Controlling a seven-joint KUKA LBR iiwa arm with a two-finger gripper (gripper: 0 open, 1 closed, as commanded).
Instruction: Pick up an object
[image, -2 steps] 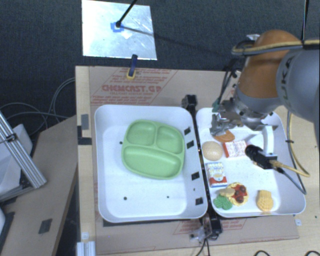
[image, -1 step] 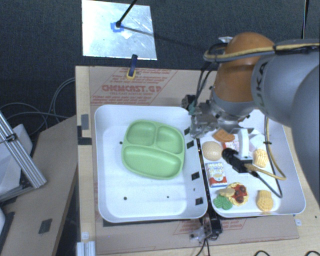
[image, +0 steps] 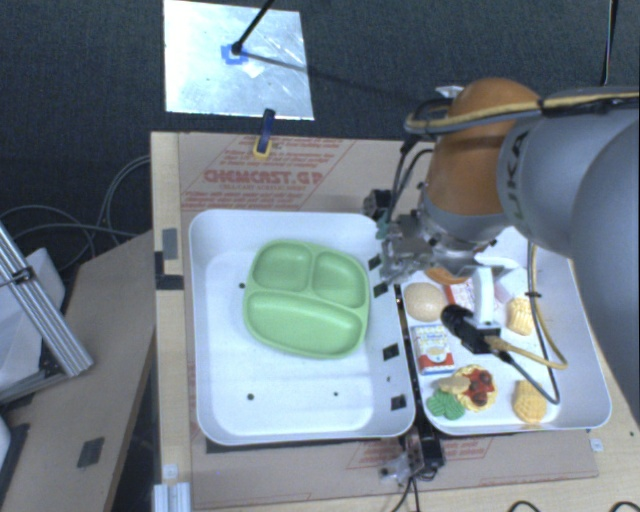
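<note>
The right bin (image: 590, 395) holds several toy foods. A beige egg-shaped roll (image: 423, 300) lies at its left side, with a small red and white carton (image: 433, 349) below it and a pizza slice with green and red toppings (image: 462, 389) near the front. Two yellow pieces lie further right: a corn cob (image: 519, 316) and a ridged snack (image: 530, 401). A white and red packet (image: 466, 293) sits partly under the arm. My gripper (image: 436, 265) hangs low over the back left of this bin, just above the roll, under the orange-banded wrist.
The left bin (image: 220, 400) bears a green divided plate (image: 306, 298). A narrow rim with black clips (image: 396, 352) separates the two bins. A foil sheet (image: 238, 60) lies beyond the bench, and an aluminium frame (image: 35, 300) stands at the left.
</note>
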